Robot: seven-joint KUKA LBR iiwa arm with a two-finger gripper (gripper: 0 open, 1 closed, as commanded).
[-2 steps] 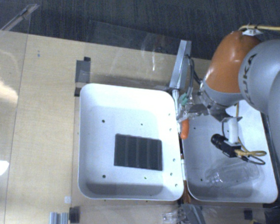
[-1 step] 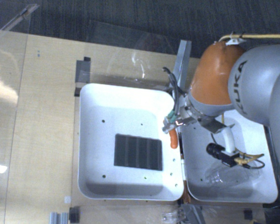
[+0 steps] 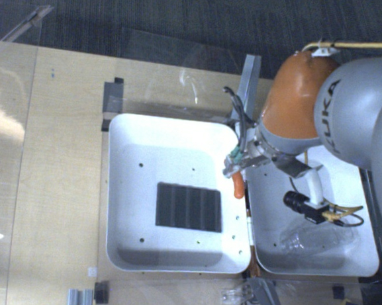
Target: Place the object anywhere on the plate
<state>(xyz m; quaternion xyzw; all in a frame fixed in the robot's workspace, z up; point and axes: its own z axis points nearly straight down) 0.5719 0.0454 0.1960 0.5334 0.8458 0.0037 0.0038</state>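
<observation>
Gripper [image 3: 238, 160] poised over the rim between the two bins, an orange object [image 3: 239, 184] hanging just beneath, apparently pinched in nearly closed jaws for transfer toward the dark ridged plate [image 3: 189, 207] in the left bin [image 3: 132, 143].

The grey arm [image 3: 365, 97] reaches in from the right, its orange band [image 3: 292, 97] above the wrist. The gripper [image 3: 236, 164] points down and to the left, a small orange thing just under its jaws.
</observation>
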